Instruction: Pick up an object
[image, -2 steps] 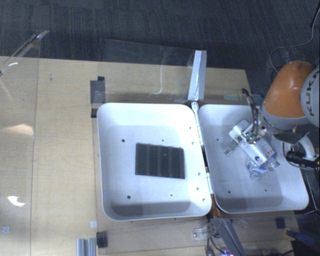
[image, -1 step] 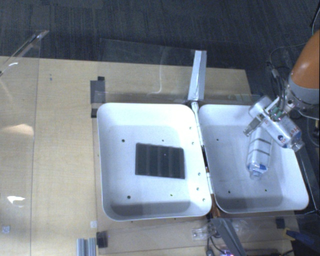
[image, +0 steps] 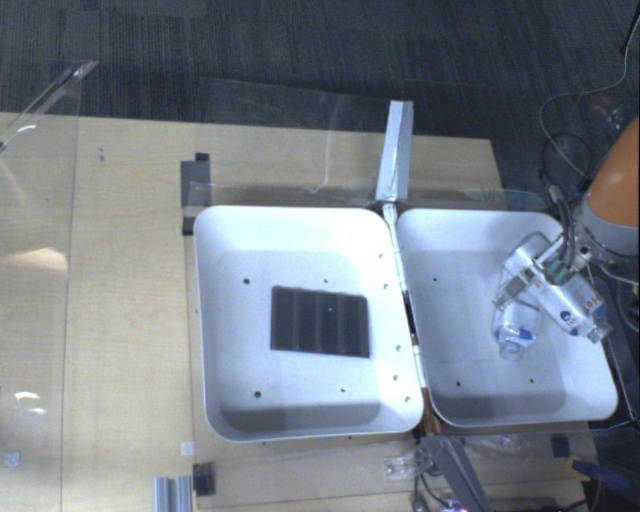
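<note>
From my station I saw the wooden bench (image: 120, 300) carrying two white bins. The left bin (image: 300, 240) held a dark ribbed mat (image: 320, 322). In the right bin (image: 450, 390), the gripper (image: 522, 290) hung over a small clear bottle (image: 516, 330), which lay just below its tip; I could not tell its grip.

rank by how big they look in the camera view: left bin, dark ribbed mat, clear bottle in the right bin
1. left bin
2. dark ribbed mat
3. clear bottle, clearly the smallest, lying beside the gripper
</note>
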